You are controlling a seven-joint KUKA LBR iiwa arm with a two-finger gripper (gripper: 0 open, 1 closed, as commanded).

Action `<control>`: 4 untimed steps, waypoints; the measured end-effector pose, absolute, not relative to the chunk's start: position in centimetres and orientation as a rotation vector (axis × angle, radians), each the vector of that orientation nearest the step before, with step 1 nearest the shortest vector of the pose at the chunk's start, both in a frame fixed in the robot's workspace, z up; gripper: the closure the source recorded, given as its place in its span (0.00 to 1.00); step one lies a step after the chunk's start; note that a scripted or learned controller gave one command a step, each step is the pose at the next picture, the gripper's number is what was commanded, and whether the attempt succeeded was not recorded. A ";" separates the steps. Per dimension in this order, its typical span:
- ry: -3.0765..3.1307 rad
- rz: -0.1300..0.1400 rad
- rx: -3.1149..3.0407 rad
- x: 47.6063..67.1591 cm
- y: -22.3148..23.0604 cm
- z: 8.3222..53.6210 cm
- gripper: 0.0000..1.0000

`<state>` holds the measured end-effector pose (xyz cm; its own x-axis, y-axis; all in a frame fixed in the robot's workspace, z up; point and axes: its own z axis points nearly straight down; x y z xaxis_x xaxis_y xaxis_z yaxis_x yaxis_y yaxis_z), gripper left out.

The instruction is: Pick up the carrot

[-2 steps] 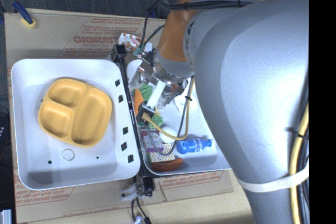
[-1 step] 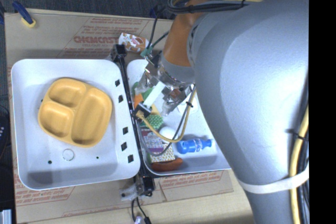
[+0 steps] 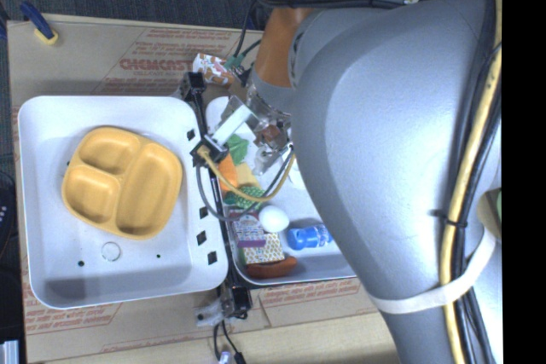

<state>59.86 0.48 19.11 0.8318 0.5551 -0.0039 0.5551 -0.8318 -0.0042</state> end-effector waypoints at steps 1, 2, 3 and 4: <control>-0.626 0.011 -3.074 55.0 -1.0 19.1 0.00; -0.562 0.008 -3.088 56.1 0.4 19.1 0.00; -0.739 0.008 -3.050 62.1 2.7 19.1 0.00; -0.563 0.010 -3.087 58.1 -4.7 19.1 0.00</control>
